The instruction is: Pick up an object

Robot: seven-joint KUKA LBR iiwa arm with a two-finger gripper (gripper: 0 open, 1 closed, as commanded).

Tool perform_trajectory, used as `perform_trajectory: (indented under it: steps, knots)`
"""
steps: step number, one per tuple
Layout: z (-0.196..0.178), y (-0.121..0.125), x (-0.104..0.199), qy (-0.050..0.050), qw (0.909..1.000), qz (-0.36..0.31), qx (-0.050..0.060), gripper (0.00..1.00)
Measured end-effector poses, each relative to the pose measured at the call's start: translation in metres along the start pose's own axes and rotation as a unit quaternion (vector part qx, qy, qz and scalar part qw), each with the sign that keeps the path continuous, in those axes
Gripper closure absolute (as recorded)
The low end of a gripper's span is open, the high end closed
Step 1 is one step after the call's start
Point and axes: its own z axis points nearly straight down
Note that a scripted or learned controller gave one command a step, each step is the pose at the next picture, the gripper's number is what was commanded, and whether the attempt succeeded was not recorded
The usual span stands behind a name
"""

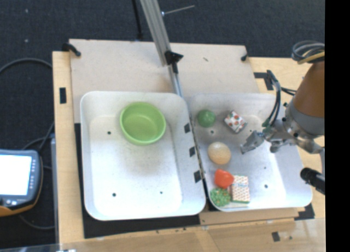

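The gripper hangs low over the right bin, its grey fingers pointing toward the beige egg-shaped object, which lies just beside their tips without touching them; nothing sits between the fingers, and how far apart they stand cannot be told from this slant. Taking that egg-shaped object as the landmark: a small white box with red markings lies beyond it and nearer the arm, a green ball lies beyond it close to the bin's dividing wall, and a red piece, a green leafy piece and a checked red-and-white block cluster on its near side. Well apart from it, in the left bin, stands a green bowl.
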Motion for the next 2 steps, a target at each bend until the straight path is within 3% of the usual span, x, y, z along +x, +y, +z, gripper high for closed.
perform_trajectory:
  steps: [1, 2]
  knots:
    - [0.0, 0.0, 0.0, 0.0, 1.0, 0.001, 0.0, 0.0]
    - [0.046, -0.007, 0.004, -0.001, 1.0, 0.002, 0.003, 0.0]
